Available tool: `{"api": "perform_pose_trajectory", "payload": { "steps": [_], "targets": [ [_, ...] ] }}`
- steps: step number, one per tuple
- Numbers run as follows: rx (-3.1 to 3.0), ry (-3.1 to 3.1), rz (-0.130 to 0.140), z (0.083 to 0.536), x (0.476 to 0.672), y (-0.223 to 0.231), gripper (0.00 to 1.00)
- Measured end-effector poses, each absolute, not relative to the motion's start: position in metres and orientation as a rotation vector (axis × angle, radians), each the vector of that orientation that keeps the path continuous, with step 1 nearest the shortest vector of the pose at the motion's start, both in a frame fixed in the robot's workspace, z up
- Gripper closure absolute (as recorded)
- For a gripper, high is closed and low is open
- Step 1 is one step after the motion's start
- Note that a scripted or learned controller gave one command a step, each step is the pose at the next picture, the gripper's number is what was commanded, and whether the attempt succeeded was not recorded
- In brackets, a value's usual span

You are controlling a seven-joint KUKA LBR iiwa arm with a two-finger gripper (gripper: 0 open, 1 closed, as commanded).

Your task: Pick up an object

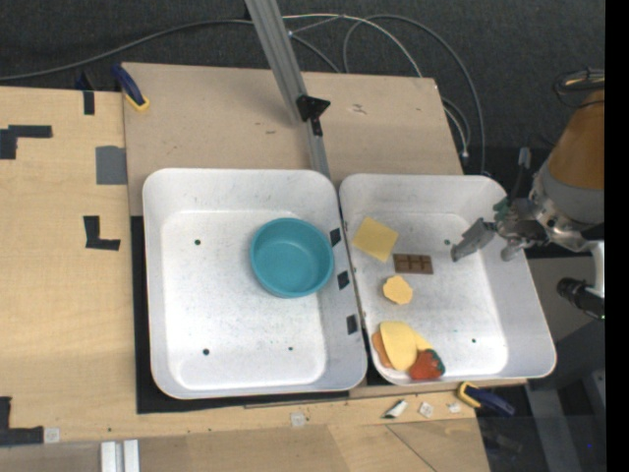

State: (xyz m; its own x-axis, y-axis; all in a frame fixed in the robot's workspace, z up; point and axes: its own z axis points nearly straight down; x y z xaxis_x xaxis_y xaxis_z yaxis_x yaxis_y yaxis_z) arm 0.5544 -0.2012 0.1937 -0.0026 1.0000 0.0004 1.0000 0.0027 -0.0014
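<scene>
- Pincer (488,239) hovering at the right bin's (511,293) right rim, spread apart, pinching nothing, likely poised for a reach.
- Nearest candidate left of pincer: chocolate bar (414,263); beyond it, cheese slice (375,238).
- Farther left, blue bowl (291,257) alone in its bin.

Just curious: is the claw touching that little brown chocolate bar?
Apart. The camera view shows bare bin floor between the gripper and the chocolate bar.

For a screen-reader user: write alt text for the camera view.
A grey gripper hovers at the right bin's right edge, above small food pieces including a brown chocolate bar. The left bin holds a blue bowl.
</scene>
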Motion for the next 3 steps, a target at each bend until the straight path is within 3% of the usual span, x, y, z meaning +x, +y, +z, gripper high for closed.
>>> {"api": "perform_pose_trajectory", "payload": {
  "steps": [1, 3],
  "targets": [
    [-2.218, -2.223, 0.001, 0.194, 0.554, -0.201, 0.00],
    [-2.220, -2.224, 0.003, 0.090, 0.562, -0.194, 0.00]
  ]
}}
